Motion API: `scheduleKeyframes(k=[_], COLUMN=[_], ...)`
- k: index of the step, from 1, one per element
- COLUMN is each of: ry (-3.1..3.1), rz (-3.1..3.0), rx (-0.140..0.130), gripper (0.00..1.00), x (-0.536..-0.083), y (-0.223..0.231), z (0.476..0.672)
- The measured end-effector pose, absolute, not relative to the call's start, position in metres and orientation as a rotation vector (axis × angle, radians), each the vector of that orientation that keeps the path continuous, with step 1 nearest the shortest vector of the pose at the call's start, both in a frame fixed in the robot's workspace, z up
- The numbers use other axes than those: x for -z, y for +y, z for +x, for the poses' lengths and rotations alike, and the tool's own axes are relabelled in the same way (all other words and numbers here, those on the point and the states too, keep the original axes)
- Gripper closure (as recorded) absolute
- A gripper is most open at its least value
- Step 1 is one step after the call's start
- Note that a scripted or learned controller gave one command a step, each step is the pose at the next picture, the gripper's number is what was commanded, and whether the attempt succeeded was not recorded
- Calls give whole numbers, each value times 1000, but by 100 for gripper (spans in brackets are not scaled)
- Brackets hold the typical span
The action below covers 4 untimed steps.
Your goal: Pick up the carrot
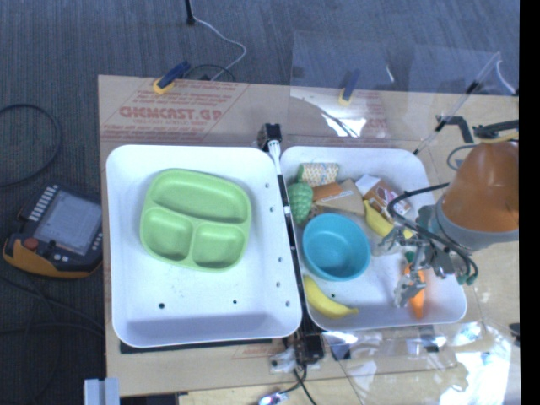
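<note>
Carrot (416, 292) lies in my right bin (439, 315), long axis running near-to-far, partly hidden by the gripper (412, 283); grasp state I cannot tell.

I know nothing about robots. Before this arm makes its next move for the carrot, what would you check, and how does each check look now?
1. Orange carrot in the right white bin: ok.
2. End effector over the carrot: ok.
3. Carrot held between the fingers: cannot tell.
4. Round blue bowl apart from the carrot: ok.
5. Yellow banana apart from the carrot: ok.
6. Green divided plate in the other bin, out of the way: ok.
</note>
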<state>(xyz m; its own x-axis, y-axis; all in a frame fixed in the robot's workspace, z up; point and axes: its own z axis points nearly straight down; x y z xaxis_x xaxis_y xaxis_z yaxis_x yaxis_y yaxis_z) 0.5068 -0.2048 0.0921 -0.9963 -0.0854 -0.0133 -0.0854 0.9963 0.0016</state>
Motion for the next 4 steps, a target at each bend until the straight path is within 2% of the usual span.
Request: scheduleKeyframes(k=[1,2,3,4], ry=[3117,3072,3065,3067], rz=[40,559,556,555], rx=[16,4,9,9], gripper=[0,0,100,0], x=[-93,-92,-104,-103], y=[-189,-186,-187,-186], z=[494,490,494,493])
